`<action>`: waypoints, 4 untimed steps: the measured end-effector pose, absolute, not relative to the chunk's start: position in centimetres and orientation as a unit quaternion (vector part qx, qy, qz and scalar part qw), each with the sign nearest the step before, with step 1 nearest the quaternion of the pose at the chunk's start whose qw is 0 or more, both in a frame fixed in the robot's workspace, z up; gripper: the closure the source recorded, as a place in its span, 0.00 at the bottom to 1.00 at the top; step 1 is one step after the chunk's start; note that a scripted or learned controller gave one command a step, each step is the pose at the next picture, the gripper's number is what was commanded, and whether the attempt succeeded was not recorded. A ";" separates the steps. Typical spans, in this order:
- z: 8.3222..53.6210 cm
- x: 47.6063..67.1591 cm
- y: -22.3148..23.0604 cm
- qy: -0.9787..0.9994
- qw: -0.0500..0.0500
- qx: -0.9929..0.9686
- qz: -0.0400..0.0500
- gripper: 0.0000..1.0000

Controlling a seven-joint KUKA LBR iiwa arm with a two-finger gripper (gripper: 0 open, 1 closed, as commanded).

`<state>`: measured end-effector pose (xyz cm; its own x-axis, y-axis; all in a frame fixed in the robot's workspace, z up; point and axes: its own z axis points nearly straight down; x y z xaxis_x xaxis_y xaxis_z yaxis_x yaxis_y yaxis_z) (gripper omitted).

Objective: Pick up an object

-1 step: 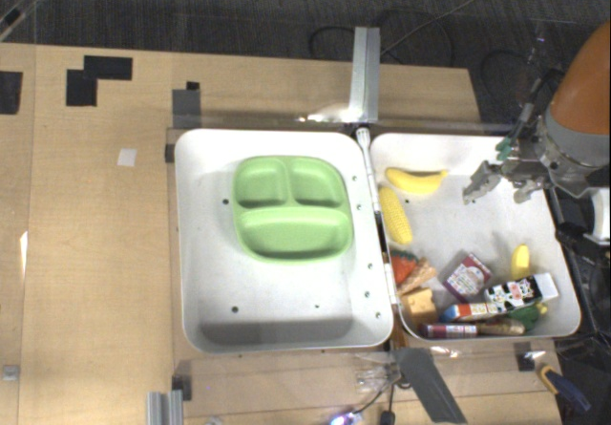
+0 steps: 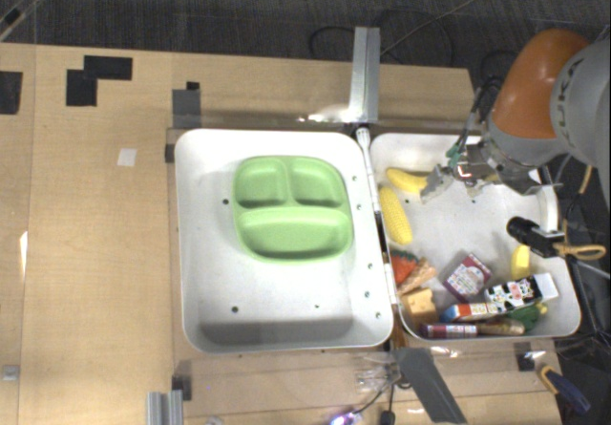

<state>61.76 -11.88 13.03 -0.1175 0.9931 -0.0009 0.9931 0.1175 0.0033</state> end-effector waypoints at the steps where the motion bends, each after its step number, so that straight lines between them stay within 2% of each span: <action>1: 9.3 62.0 -9.0 0.710 0.002 0.704 0.002 0.00; 2: 8.7 66.8 -9.1 0.702 -0.004 0.712 -0.003 0.00; 3: 8.7 66.5 -13.8 0.767 0.003 0.641 0.001 0.00; 4: 9.6 66.4 -13.8 0.768 -0.001 0.640 -0.002 1.00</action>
<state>66.36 -13.78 9.58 -0.1804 0.9836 0.0001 0.9836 0.1804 -0.0042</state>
